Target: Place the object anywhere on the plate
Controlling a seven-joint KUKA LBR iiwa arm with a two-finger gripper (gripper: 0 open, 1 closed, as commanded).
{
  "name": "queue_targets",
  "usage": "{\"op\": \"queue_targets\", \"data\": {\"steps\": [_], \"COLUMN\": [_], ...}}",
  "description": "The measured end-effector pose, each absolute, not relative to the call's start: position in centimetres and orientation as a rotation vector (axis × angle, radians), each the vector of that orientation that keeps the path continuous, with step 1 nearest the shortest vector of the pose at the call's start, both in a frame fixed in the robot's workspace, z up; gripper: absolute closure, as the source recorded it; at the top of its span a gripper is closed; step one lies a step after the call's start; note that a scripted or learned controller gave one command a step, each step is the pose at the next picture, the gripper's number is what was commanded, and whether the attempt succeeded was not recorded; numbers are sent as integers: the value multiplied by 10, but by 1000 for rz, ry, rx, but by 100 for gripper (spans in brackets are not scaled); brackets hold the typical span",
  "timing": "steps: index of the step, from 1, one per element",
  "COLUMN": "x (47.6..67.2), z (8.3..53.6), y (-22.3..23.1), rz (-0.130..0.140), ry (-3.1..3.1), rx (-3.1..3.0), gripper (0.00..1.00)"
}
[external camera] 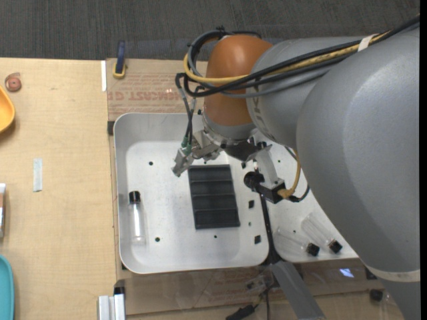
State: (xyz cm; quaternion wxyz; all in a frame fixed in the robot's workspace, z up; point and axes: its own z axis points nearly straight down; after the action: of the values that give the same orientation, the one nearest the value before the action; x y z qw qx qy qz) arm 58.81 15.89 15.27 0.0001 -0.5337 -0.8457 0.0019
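Note:
A black ridged plate (214, 196) lies flat in the middle of the left white bin (133, 135). A clear tube with a black cap (135, 216) lies near the bin's left wall, cap toward the back, well apart from the plate. My gripper (183, 160) hangs low over the bin floor, just off the plate's back left corner. I see nothing between it and the floor. The grey arm and its orange band cover the back right of the bin.
In the right bin (293, 245) lie two more clear tubes with black caps (321, 237). The wooden bench on the left bears an orange dish (4, 112) and a small clear strip (38, 175). A blue clamp (120, 59) sits behind the left bin.

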Motion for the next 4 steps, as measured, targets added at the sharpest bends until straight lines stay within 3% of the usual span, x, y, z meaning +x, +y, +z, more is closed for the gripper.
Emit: {"op": "queue_targets", "data": {"steps": [1, 2, 3, 4], "x": [599, 518, 596, 596], "z": [91, 91, 327, 334], "y": [211, 220, 172, 172], "rz": [7, 8, 7, 16], "ry": [-2356, -2304, -2123, -2126], "rx": [-2078, -2134, -2317, -2315], "gripper": [0, 0, 0, 100]}}
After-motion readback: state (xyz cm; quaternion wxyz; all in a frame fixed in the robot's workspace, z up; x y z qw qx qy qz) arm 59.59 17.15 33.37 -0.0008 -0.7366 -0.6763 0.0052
